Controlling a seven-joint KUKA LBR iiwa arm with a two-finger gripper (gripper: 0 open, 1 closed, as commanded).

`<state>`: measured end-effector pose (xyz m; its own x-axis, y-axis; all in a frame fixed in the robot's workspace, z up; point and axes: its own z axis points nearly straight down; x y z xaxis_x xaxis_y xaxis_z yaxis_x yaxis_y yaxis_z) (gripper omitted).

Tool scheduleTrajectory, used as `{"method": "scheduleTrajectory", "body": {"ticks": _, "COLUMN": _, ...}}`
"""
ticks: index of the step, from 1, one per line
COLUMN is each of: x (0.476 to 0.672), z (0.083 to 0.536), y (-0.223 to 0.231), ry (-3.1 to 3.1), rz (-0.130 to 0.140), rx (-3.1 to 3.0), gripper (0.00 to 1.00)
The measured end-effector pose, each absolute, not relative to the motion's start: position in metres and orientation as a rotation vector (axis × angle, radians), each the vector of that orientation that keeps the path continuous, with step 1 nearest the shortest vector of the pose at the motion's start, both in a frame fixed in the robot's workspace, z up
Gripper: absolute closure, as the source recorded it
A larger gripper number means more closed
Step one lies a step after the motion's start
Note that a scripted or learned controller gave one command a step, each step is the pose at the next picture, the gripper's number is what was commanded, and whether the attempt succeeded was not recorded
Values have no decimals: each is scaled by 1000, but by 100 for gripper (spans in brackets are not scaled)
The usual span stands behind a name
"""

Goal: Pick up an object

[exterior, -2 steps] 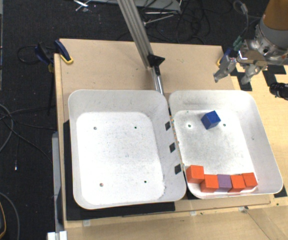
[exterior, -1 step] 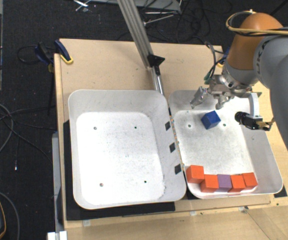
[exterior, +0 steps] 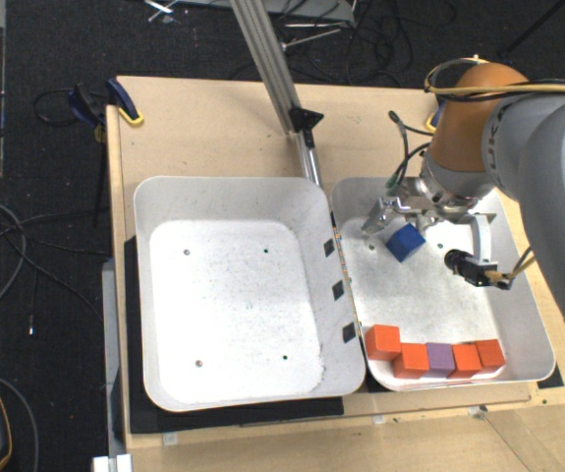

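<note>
Gripper (exterior: 406,226) sits in the upper part of the right bin (exterior: 518,308), right of the frame's centre, and a blue block (exterior: 405,241) shows between its metal fingers (exterior: 388,211), tilted on a corner, so the fingers are closed on that block. Whether the block is lifted off the bin floor or resting on it cannot be told from this angle. Just right of the block a white bracket and a black cable end hang from the wrist over the bin floor.

Above the gripper the orange band (exterior: 469,116) rounds the wrist, and the grey arm (exterior: 547,165) fills the upper right of the frame.

Along the lower edge of the right bin lies a row of blocks: an orange block (exterior: 382,339) standing slightly apart at the left, then a second orange one (exterior: 414,359), a purple block (exterior: 440,358), and two more orange ones (exterior: 479,355) touching side by side.

Left of centre lies the left bin (exterior: 154,264), its rim touching the right bin's. Both rest on the tan bench (exterior: 203,126), where a metal pole (exterior: 267,52) slants down from the top of the frame.
</note>
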<state>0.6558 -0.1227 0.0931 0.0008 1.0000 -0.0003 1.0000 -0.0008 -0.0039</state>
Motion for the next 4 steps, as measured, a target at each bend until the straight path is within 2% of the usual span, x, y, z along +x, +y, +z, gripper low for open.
{"method": "scheduleTrajectory", "body": {"ticks": 1, "x": 630, "z": 95, "y": -101, "ry": -2221, "rz": 2, "rx": -2221, "gripper": 0}}
{"method": "scheduleTrajectory", "body": {"ticks": 2, "x": 631, "z": 106, "y": -102, "ry": -2222, "rz": -1, "rx": -2224, "gripper": 100}}
{"method": "scheduleTrajectory", "body": {"ticks": 3, "x": 635, "z": 200, "y": 5, "ry": -2235, "rz": -13, "rx": -2212, "gripper": 100}}
{"method": "scheduleTrajectory", "body": {"ticks": 4, "x": 653, "z": 195, "y": 4, "ry": -2227, "rz": -3, "rx": -2218, "gripper": 100}}
